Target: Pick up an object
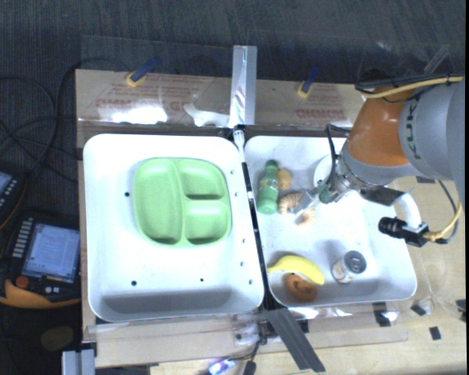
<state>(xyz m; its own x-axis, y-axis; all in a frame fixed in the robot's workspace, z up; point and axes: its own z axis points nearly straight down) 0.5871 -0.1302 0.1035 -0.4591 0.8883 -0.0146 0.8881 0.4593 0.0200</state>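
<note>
Gripper point(326, 191) low in right bin point(391, 283), near its far edge; jaw state: cannot tell, nothing seen held. Just beside it: small tan object point(291, 201), then green bottle point(267, 186). Banana point(297, 267) and can point(348, 266) near front edge. Tan object probably light, rigid; grasp across its narrow middle.

Premises: a robotics laboratory or test cell, not a home. Evidence: an industrial arm point(410, 131), grey with an orange band, mounted at a purpose-built bench point(164, 100) bearing two white bins point(109, 287) side by side. A control pendant with lit screen point(43, 256) lies at the left on dark carpet point(141, 14), with loose cables point(16, 123). Clamps point(143, 71) hold a clear panel along the back edge.
</note>
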